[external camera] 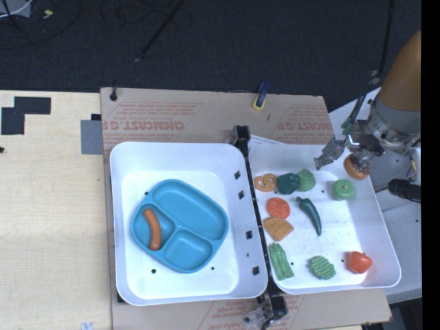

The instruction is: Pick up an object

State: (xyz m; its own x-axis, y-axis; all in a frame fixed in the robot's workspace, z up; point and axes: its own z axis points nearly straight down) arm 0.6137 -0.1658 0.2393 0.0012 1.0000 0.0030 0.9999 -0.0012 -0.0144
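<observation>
over the right bin (385,234), gripper (344,154) around donut (357,167)

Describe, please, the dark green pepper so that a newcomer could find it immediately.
Look in the right bin, the one without the blue plate. Near its middle lies the pepper, right of the waffle. It is the one long, thin, curved, dark green piece; the other greens are paler or stubbier.

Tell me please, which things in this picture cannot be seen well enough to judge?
- The hand, camera view: small and blurred; whether the orange piece by it is gripped cannot be told.
- The arm: cut off by the right edge.
- The dark green toy: partly covered by the light green toy; its kind is unclear.
- The printing on the cardboard: too small to read.
</observation>
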